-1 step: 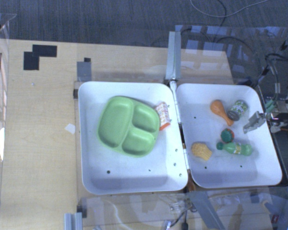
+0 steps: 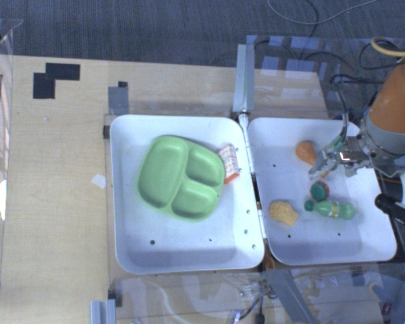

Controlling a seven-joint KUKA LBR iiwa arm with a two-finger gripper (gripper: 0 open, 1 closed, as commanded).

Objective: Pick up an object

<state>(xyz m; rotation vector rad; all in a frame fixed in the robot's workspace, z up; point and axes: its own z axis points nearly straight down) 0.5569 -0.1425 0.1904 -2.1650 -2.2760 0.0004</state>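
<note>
In the right bin [image 2: 324,248] lie an orange rounded object [image 2: 306,151], a small dark-green ball-like object [image 2: 319,192], a green bottle [image 2: 332,210] on its side and a yellow lumpy object [image 2: 283,212]. My gripper [image 2: 333,167] hangs over this bin, just right of the orange object and just above the green ball. Its metal fingers [image 2: 318,168] stand apart with nothing between them. The arm's orange band [image 2: 398,103] rises behind it at the right edge.
The left bin [image 2: 182,248] holds a light-green divided plate [image 2: 181,177] and a small white-and-orange packet [image 2: 229,162] by its right wall. A metal divider [image 2: 242,79] runs back from between the bins. Cables [image 2: 337,59] trail behind the right bin.
</note>
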